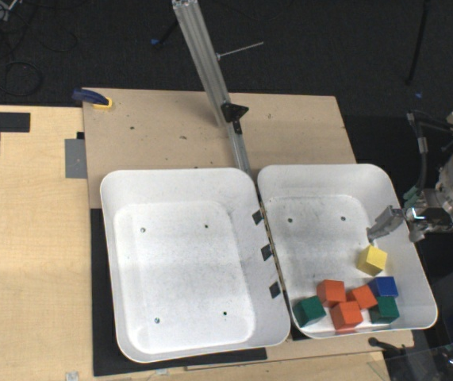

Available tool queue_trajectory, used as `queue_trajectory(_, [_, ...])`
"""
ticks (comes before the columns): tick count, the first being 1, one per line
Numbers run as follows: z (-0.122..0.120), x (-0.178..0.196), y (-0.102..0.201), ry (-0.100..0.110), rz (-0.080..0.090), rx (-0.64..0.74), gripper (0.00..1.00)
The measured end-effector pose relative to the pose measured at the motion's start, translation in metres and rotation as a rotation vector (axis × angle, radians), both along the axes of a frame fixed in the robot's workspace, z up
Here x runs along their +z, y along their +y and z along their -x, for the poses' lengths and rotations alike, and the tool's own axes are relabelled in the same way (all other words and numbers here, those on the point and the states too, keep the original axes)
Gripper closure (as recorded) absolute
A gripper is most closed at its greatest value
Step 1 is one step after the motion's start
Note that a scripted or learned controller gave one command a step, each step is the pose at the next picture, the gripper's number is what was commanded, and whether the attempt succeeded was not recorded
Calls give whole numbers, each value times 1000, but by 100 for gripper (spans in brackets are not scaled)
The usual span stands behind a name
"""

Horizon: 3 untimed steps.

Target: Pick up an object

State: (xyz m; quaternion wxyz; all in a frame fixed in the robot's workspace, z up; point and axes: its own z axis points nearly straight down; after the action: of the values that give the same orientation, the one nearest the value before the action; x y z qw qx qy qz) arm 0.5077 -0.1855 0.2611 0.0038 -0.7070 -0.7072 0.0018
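In the right bin (321, 189), a cluster of small blocks lies at the near right corner. A yellow cube (374, 259) sits apart at its top, just below my gripper. Under it lie a blue cube (385, 286), three orange blocks (332, 290) (363, 296) (346, 314) and two green ones (310, 309) (385, 310). My gripper (398, 226) hangs over the bin's right rim, a little above and right of the yellow cube. Its fingers stand apart, with nothing between them.
The left bin (131, 189) stands beside the right one, with black clips (266, 251) along the shared wall. A slanted aluminium rail (208, 62) rises behind the bins. A blue and yellow clamp (93, 98) lies at the bench's far left corner.
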Motion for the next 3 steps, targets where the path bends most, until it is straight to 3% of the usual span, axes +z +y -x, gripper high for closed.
queue_trajectory(1, [-1, 2, -1, -5, 1, -2, 0])
queue_trajectory(3, [-1, -117, 9, 1, -1, -2, 0])
